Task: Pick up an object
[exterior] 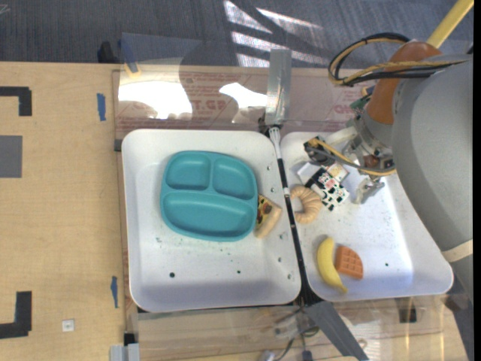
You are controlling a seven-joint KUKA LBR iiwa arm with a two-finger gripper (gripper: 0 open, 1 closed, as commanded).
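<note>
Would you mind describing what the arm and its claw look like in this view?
The arm is a thick, rounded grey body with an orange band above the wrist. Black and yellow cables loop over the band. The claw is a cluster of metal and black parts with thin coloured wires, and one face bears a black-and-white checkered marking.

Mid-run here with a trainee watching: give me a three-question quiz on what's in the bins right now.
1. True or false: the teal divided plate lies in the left bin.
2. Which lies right beside the banana? A) waffle piece B) croissant C) sandwich piece
3. Fill in: the gripper is above the ____ bin.

Key: 1 true; 2 A; 3 right.
</note>
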